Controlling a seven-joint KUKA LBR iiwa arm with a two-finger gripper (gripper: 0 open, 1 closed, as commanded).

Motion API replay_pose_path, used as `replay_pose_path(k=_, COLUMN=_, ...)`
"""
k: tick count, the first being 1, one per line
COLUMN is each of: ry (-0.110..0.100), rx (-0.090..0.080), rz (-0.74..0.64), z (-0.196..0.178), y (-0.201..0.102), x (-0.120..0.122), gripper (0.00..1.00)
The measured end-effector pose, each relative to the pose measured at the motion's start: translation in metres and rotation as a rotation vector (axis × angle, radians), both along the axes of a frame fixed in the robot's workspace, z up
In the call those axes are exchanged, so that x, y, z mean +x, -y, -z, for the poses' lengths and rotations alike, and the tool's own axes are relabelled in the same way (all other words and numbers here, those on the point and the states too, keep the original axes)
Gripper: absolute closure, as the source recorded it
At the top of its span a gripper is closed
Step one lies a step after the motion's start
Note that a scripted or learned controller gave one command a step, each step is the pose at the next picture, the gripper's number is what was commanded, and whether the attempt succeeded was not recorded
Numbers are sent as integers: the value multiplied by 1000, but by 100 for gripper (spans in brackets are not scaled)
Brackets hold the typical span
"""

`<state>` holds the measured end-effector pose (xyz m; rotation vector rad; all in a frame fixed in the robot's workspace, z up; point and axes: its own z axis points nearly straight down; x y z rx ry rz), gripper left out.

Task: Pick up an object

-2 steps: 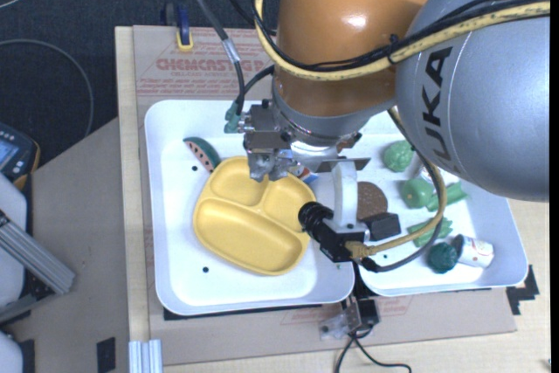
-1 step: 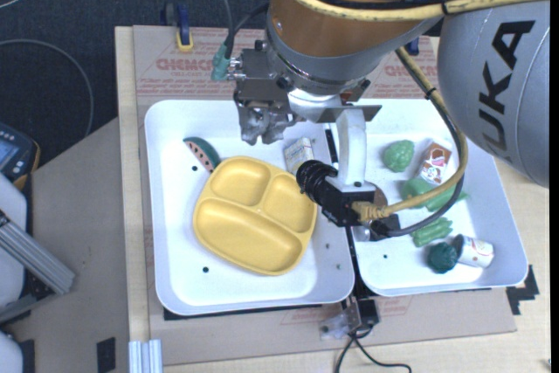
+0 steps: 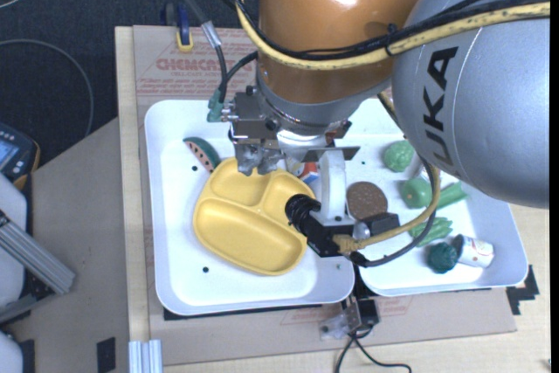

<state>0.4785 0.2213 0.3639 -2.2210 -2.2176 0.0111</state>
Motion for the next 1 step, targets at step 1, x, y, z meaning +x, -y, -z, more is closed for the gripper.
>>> replay_pose_path(k=1, ry=3, rx=0, rz=3, z=97, y=15, x=81, gripper=100)
